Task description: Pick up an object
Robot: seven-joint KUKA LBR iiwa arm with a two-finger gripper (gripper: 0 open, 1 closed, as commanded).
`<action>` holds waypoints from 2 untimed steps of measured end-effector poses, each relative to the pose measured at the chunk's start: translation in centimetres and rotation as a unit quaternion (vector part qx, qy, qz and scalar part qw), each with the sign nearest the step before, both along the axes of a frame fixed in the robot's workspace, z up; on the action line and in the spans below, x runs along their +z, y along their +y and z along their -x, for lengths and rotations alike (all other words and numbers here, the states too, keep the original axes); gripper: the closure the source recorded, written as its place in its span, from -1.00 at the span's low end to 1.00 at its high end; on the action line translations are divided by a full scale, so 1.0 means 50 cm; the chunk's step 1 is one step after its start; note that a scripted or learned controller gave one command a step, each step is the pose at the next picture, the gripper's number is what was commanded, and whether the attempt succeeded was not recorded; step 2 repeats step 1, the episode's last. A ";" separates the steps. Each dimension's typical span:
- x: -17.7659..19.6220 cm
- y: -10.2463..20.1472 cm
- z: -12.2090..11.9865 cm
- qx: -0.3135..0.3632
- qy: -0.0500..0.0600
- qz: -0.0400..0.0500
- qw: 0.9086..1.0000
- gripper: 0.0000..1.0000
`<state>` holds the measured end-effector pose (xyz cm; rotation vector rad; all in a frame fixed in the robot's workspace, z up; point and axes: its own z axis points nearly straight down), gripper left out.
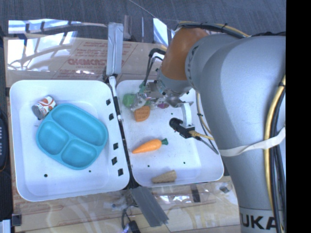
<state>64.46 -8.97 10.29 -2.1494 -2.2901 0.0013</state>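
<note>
Grey arm hides my claw above the orange piece, finger state unreadable, so grabbing blind risks nudging it aside.

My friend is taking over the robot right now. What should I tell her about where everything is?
Gripper: low at the back of the right bin, close over a small orange piece and a green piece; I cannot tell if it holds anything.
Also in the right bin: carrot in the middle, tan wedge near the front.
Left bin: blue plate, small can.
Done: nothing lifted clear.
Left: pick up one object.
</note>
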 end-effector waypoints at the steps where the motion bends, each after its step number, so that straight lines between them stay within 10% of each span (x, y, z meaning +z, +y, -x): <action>1: 0.182 0.146 0.080 0.133 -0.002 0.000 0.991 1.00; 2: 0.182 0.146 0.080 0.133 -0.002 0.000 0.991 1.00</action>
